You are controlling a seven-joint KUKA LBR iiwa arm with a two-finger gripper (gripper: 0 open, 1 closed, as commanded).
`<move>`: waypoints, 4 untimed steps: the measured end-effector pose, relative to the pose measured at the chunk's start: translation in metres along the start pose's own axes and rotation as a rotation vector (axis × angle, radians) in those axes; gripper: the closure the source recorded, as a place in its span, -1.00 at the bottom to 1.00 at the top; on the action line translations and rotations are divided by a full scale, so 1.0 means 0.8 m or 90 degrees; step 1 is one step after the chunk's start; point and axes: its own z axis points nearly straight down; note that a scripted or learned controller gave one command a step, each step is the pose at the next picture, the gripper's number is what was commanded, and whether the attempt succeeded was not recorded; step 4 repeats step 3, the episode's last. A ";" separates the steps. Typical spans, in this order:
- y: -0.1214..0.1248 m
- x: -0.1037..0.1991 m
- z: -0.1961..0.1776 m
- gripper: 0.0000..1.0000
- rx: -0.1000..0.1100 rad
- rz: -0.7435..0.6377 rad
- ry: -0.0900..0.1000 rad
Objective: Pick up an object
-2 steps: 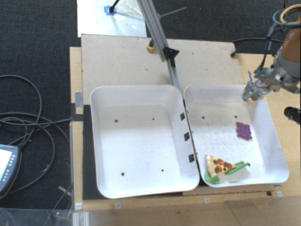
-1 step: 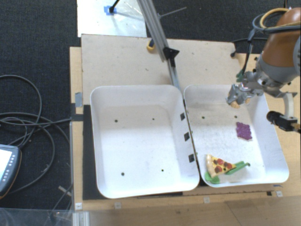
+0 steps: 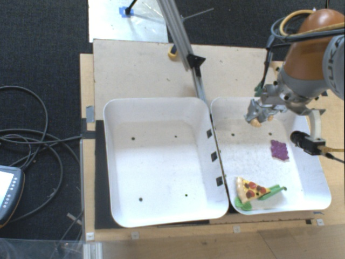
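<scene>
hand [image 3: 257, 117] over right bin [image 3: 245, 147], tan object [image 3: 255, 123] beneath

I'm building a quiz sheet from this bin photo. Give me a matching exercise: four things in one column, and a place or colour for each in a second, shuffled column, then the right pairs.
Things:
1. pizza slice
2. purple piece
3. green piece
4. end effector

Places or colours:
A. over the right bin's far end
B. near corner of the right bin, yellow with red spots
C. lying just right of the pizza slice
D. mid right bin, grape-coloured

Pairs: 1-B, 2-D, 3-C, 4-A
</scene>
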 end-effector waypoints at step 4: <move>-0.063 0.187 -0.018 1.00 0.001 0.000 0.000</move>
